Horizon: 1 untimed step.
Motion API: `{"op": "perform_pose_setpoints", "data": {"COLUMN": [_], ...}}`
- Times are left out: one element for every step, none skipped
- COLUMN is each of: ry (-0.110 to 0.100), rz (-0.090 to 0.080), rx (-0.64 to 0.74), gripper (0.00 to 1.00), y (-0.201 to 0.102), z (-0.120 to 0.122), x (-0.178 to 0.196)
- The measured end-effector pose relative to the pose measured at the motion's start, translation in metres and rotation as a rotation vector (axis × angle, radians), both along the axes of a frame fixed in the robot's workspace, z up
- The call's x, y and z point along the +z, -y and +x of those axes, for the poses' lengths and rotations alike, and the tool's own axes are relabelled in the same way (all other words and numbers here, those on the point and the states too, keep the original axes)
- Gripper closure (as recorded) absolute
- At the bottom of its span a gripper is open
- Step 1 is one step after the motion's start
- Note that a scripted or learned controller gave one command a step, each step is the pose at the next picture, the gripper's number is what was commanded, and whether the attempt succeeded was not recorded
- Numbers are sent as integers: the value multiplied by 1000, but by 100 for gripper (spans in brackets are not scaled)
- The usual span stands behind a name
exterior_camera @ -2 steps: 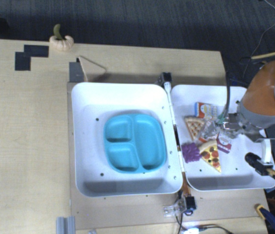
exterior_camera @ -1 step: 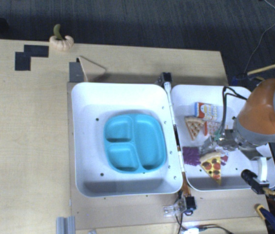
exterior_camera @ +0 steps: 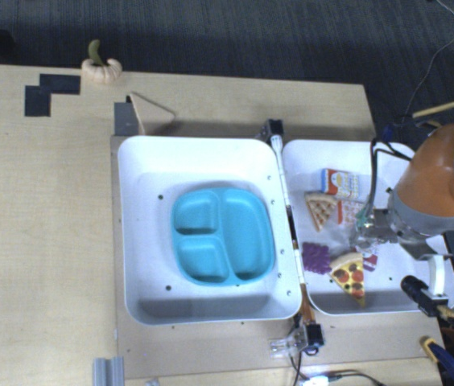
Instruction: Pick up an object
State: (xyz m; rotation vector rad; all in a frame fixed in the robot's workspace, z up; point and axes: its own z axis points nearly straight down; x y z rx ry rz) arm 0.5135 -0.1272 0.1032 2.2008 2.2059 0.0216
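Observation:
The right bin (exterior_camera: 323, 155) holds several toy foods: a small carton (exterior_camera: 338, 183) at the back, a waffle wedge (exterior_camera: 320, 211), a purple grape bunch (exterior_camera: 316, 257) and a pizza slice (exterior_camera: 349, 274) near the front. My gripper (exterior_camera: 364, 233) reaches down into this bin from the right, just above and right of the pizza slice, beside a small red-and-white item (exterior_camera: 348, 213). The grey arm with its orange band (exterior_camera: 436, 179) hides the bin's right part. Nothing shows between the fingers.
The left bin (exterior_camera: 142, 215) holds a blue three-compartment tray (exterior_camera: 220, 234). A small garlic-like toy (exterior_camera: 100, 69) lies on the bench at the back left. Black tape patches (exterior_camera: 50, 91) mark the bench. Cables and clamps sit along the bins' front edge.

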Motion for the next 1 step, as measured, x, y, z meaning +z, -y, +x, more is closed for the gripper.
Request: {"op": "perform_pose_setpoints", "data": {"ry": [-21], "rz": [5], "rx": [-1], "gripper": [100], "y": [80], "z": [61], "x": [79]}}
